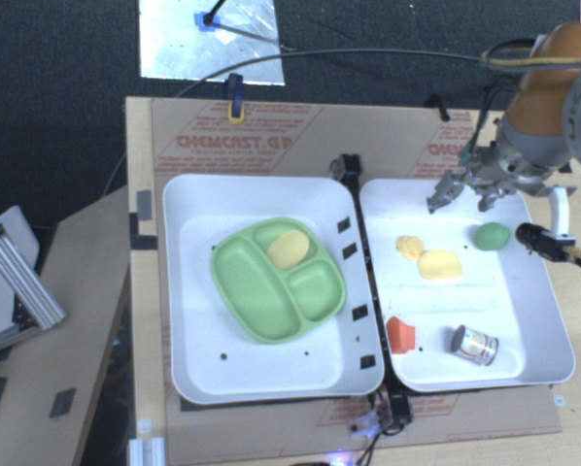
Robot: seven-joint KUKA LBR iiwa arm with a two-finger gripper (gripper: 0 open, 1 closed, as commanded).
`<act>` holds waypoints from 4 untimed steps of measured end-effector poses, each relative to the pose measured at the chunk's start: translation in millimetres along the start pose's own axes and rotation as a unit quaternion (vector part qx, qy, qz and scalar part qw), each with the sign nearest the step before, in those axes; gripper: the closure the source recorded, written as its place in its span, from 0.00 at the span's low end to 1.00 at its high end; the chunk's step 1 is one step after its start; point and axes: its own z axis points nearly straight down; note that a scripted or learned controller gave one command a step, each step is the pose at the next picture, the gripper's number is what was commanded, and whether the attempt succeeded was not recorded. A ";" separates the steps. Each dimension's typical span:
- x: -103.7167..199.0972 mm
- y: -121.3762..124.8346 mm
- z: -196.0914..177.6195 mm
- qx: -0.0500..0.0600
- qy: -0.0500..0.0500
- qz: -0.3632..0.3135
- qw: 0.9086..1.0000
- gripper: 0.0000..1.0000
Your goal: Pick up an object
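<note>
White plastic is what you are looking down on: two shallow bins lying side by side on the bench, the left bin (188, 289) and the right bin (533, 309). Your arm (548, 95) is reaching in from the right, and its gripper (465, 194) is hovering over the far edge of the right bin with its two fingers spread apart and nothing sitting between them.

You are seeing five loose objects lying in the right bin. A green ball-like lump (491, 235) is resting nearest the gripper, just below and to its right, apart from the fingers. A small yellow crinkled piece (408, 248) is touching a pale yellow block (439, 264) near the middle. Toward the near edge, an orange-red piece (399, 335) is sitting beside the divider, and a small tin can (474, 345) is lying on its side well to its right.

In the left bin, you are looking at a green divided plate (271, 284) lying tilted, with a yellow rounded item (289, 249) sitting in its upper compartment.
</note>
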 end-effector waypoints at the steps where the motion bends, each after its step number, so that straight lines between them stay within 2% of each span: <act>1: 0.3 2.9 -8.7 -0.007 -0.001 -0.001 1.000 0.00; 2: 5.1 2.2 51.8 -0.006 -0.001 -0.002 1.000 0.00; 3: 5.6 3.3 95.2 -0.006 -0.001 -0.003 1.000 0.00; 4: 5.5 4.8 81.6 -0.009 -0.001 -0.004 1.000 1.00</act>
